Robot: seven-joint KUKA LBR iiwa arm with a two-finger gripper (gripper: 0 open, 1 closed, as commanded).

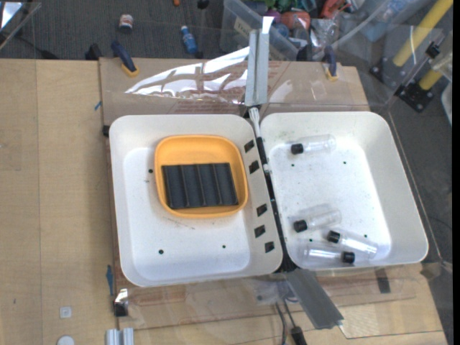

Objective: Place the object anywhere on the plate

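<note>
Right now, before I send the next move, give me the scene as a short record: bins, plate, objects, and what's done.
left bin: holds the plate
plate: orange, squarish, with a dark ribbed insert on it
right bin: four clear tubes with black caps
tube near top: lying alone
tubes near front: three, clustered close together
task status: every tube lies in the right bin, not yet on the plate
</note>
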